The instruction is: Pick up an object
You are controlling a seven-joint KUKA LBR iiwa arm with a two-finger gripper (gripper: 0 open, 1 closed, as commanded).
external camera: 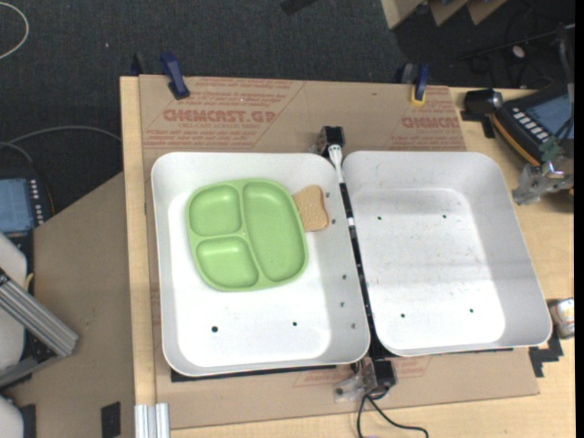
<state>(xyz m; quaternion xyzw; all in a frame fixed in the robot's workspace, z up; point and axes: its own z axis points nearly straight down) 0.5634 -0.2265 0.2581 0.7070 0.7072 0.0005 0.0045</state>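
We see a green divided plate [246,235] in the left bin [182,336], tan sponge-like block [313,208] touching its right rim. Plate looks stiff, light, slick; we'd take its rim. Block looks soft, easier. Finger state: cannot tell.

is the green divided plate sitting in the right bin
No, the green three-compartment plastic plate lies in the left shallow white bin, beside a small tan sponge-like block.

Pale grey rounded piece [567,315], identity unclear
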